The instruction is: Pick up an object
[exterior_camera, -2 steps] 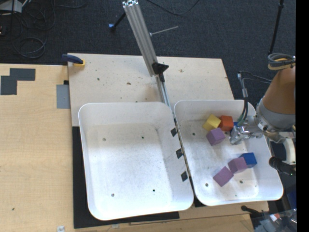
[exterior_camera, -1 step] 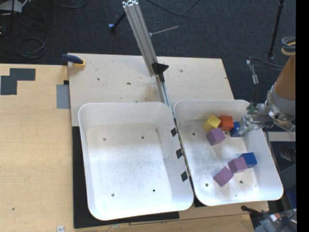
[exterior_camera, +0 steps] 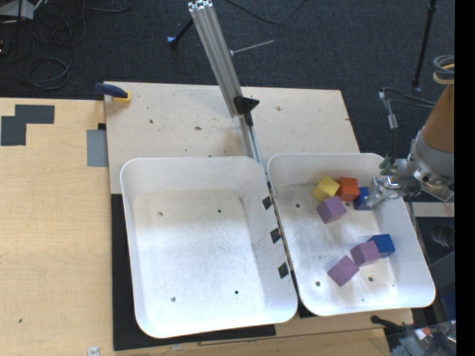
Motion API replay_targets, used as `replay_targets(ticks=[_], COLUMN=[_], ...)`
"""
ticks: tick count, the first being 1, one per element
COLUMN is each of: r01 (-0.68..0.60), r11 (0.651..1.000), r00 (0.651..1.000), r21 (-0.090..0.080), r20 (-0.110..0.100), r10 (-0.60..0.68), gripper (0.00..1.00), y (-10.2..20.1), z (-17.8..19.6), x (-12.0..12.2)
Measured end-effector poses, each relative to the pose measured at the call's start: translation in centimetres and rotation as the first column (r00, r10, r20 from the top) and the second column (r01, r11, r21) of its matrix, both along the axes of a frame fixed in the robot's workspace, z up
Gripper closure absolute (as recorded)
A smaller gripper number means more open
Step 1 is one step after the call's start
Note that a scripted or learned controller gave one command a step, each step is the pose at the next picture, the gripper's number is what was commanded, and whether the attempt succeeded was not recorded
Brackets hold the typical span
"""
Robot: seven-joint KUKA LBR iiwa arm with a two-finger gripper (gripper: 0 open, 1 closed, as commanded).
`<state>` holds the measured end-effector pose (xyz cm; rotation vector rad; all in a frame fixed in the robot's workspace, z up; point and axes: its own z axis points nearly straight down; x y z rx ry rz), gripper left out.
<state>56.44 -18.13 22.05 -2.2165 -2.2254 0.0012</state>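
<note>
hand at right bin rim, beside small blue block | grip state: cannot tell | orange cube, yellow cube adjacent

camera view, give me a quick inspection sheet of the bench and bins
surface: pale bench bearing a left white bin and a right white bin side by side.
job's things: in the right bin, a yellow block, orange block, three purple blocks, a blue block; another blue block partly hidden by the gripper.
clutter: blue-and-yellow clamp at the bench's far left corner.
grippers: gripper at the right bin's far right edge, beside the orange block; fingers unclear.
cables: black cables on the dark floor.
surroundings: slanted aluminium bar; wooden board at left.
</note>
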Motion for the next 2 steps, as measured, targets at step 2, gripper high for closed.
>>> replay_targets(ticks=[2], r01=[0.000], r11=[1.000], r00=[1.000], r21=[0.003], r20=[-0.003], r10=[0.000], gripper=[1.00], y=[9.4], z=[0.7], x=[-2.0])
